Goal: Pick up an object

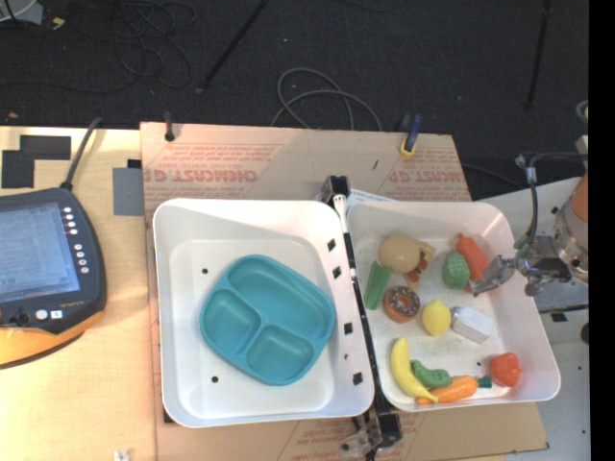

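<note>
Toy food was seen crowded along the lower edge of the right bin (538, 377), with the gripper (492, 275) poised at its right side.

At the lower right of the frame, a banana (405, 368), a carrot (455, 388) and a red pepper (505, 369) were laid close together, apparently as loose picking targets. Above them, a lemon (436, 316), a white block (473, 325), a donut (401, 302) and a green vegetable (455, 270) were scattered. The gripper was held low beside the green vegetable and an orange-red piece (470, 254), probably so that one could be taken; nothing was seen between its fingers, and whether they were spread or pressed together could not be told. A teal divided plate (267, 319) was set alone in the left bin (178, 257).
</note>
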`<state>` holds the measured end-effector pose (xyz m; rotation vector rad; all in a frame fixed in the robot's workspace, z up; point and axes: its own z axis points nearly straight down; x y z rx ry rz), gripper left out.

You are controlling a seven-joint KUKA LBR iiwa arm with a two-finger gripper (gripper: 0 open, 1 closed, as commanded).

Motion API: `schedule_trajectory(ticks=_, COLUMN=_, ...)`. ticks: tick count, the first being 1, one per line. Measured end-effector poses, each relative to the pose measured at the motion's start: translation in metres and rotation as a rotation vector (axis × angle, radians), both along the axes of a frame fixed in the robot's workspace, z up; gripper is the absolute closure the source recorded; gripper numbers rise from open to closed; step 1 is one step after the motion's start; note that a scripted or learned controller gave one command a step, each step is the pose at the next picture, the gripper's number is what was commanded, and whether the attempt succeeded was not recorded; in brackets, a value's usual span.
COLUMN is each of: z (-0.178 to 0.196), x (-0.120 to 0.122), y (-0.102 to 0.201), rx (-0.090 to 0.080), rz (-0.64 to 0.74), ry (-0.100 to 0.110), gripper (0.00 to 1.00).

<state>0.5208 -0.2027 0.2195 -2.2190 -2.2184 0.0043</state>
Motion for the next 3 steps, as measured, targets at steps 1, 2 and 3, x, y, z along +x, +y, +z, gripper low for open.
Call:
schedule_trajectory(ticks=1, z=-0.140, x=0.023, y=0.040, rx=-0.001, rz=0.002, ry=0.003, gripper=0.00)
schedule_trajectory(ticks=2, z=-0.125, x=0.023, y=0.036, rx=0.001, rz=-0.004, ry=0.004, gripper=1.00)
schedule_trajectory(ticks=3, z=-0.128, x=0.074, y=0.078, rx=0.002, rz=0.005, ry=0.000, gripper=1.00)
